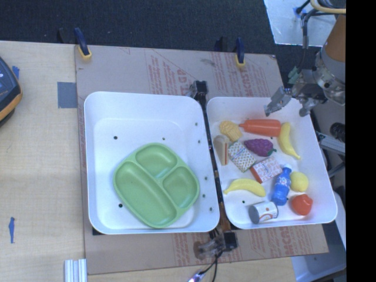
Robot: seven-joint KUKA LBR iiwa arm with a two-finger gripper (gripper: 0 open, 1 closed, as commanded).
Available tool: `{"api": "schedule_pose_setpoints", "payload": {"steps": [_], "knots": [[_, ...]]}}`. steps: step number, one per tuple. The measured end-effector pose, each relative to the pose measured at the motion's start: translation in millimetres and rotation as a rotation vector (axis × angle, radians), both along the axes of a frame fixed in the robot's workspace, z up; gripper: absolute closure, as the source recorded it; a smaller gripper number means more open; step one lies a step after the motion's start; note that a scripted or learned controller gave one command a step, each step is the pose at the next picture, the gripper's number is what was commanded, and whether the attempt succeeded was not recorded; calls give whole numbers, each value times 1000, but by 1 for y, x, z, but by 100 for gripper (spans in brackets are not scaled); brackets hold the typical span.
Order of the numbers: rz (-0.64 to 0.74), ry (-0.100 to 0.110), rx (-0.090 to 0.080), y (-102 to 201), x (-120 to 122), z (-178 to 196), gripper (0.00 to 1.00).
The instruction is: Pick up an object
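The right bin (pixel 235 107) holds several toy foods: an orange carrot (pixel 259 126), a corn cob (pixel 230 130), purple grapes (pixel 259 147), two bananas (pixel 288 140) (pixel 246 186), a blue bottle (pixel 281 187), a lemon (pixel 299 181), a tomato (pixel 301 204), a small can (pixel 262 211) and patterned packets (pixel 241 156). My gripper (pixel 290 103) hovers over the bin's far right corner, just above and right of the carrot. Its two fingers are spread apart with nothing between them.
The left bin (pixel 106 110) holds a green divided plate (pixel 156 184). Clamps (pixel 82 44) pin the cardboard sheet at the bench's back edge. A yellow-and-black device (pixel 7 90) lies at the far left.
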State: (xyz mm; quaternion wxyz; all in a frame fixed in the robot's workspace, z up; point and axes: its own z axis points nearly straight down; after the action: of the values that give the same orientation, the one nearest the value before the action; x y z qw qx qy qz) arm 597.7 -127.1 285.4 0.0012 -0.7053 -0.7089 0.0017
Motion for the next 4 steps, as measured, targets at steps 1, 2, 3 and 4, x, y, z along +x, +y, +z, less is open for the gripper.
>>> {"api": "schedule_pose_setpoints", "payload": {"steps": [1,2,3,4], "knots": [[-1,2,0,-34,-43,-127,0],[-4,17,3,-28,46,-197,0],[-10,31,3,-20,51,-198,0],[0,0,-1,-21,15,-194,0]]}}
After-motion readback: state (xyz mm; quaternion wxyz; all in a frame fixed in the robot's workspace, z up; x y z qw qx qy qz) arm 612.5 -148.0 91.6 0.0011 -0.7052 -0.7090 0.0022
